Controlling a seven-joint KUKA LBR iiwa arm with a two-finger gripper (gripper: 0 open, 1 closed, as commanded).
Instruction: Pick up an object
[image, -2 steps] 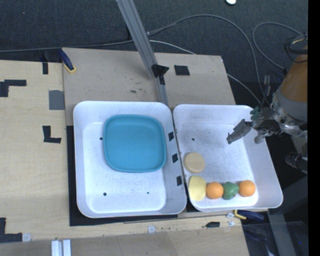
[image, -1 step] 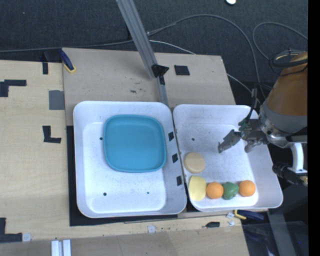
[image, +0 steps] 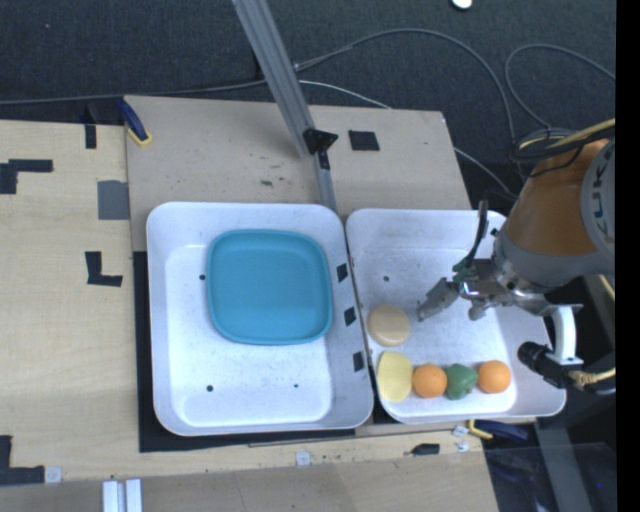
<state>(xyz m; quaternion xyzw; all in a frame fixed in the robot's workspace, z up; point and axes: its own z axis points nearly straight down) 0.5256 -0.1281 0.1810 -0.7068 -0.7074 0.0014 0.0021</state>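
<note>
In the right bin (image: 400, 240) a beige round roll (image: 388, 324) lies near the left wall. Along the front wall sit a yellow piece (image: 394, 376), an orange ball (image: 429, 381), a green piece (image: 460, 380) and a second orange ball (image: 493, 376). My gripper (image: 456, 306) hangs over the middle of this bin, to the right of the roll and behind the row. Its fingers are spread open with nothing between them; the left fingertip (image: 430, 305) is a short way from the roll.
The left bin (image: 180, 390) holds a blue square plate (image: 268, 285). A grey metal pole (image: 290, 90) slants down to the back edge between the bins. Cables lie on the dark floor behind the bench.
</note>
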